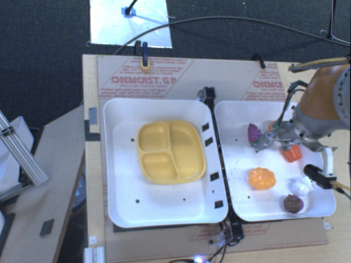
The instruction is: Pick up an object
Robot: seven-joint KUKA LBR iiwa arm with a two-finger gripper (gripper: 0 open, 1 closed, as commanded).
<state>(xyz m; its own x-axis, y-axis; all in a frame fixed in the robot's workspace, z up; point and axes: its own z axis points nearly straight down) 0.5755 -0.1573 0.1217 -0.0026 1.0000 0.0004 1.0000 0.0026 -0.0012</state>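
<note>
2 white bins sit on the tabletop; the hand (270, 139) hangs low in the right bin (236, 201), whether clamped or apart I cannot tell. A purple object (254, 132) lies just beside it, uncaptured. Approach step, likely; next it must straddle and squeeze.

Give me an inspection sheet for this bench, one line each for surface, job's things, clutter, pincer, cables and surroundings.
Surface: two shallow white bins side by side, left bin and right bin, on a protective sheet with red print.
Job's things: right bin holds a purple object, an orange pumpkin-like object, a red-orange object, a small white object and a dark round object.
Clutter: a yellow divided tray in the left bin.
Pincer: pincer low over the right bin, beside the purple object.
Cables: a black cable arcs behind the bench.
Surroundings: dark carpet, a shiny plate on it.
</note>
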